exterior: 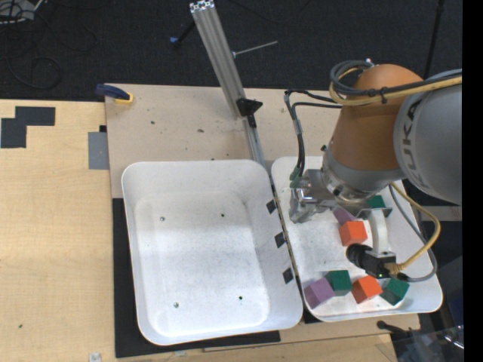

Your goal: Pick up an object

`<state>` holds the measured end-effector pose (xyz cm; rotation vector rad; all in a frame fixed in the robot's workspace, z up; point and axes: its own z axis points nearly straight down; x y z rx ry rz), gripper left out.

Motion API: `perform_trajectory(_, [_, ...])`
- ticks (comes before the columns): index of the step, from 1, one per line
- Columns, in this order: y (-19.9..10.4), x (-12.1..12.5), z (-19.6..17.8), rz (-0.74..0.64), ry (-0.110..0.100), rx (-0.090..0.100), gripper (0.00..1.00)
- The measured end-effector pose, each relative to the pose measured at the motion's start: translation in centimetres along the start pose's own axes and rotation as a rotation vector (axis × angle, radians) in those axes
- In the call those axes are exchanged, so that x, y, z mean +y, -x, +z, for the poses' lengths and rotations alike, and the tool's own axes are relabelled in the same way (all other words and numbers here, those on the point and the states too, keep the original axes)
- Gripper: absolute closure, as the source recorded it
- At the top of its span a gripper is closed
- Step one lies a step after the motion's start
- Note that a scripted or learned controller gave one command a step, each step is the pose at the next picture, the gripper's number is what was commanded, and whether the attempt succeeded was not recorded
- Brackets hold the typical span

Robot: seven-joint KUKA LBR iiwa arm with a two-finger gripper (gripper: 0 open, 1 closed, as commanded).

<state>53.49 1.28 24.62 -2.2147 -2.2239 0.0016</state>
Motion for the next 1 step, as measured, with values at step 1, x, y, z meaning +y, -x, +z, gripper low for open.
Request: perform_trajectory(1, [-5.02,1.18,1.35,0.001,-0.001,0.0,1.0])
